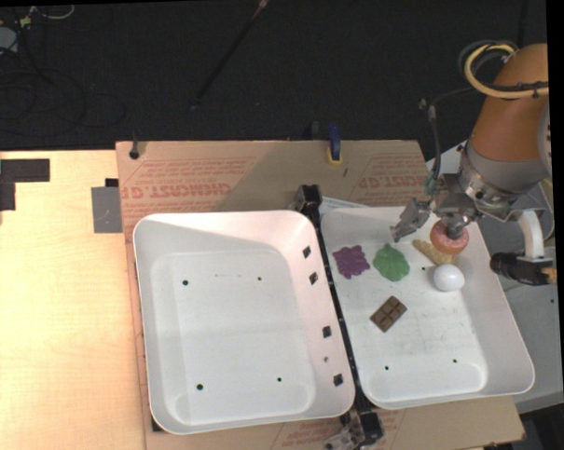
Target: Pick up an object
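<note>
Pale wooden counter (53, 313), cardboard sheet, two white bins side by side. Grey arm (506, 116) reaching in from the right, jaws spread over the far right corner of the right bin (502, 350), one finger beside a pink-and-tan object (447, 242), nothing pinched. Below it a white ball (448, 277); further left a green lump (391, 262), purple piece (351, 260), brown block (389, 314)
</note>
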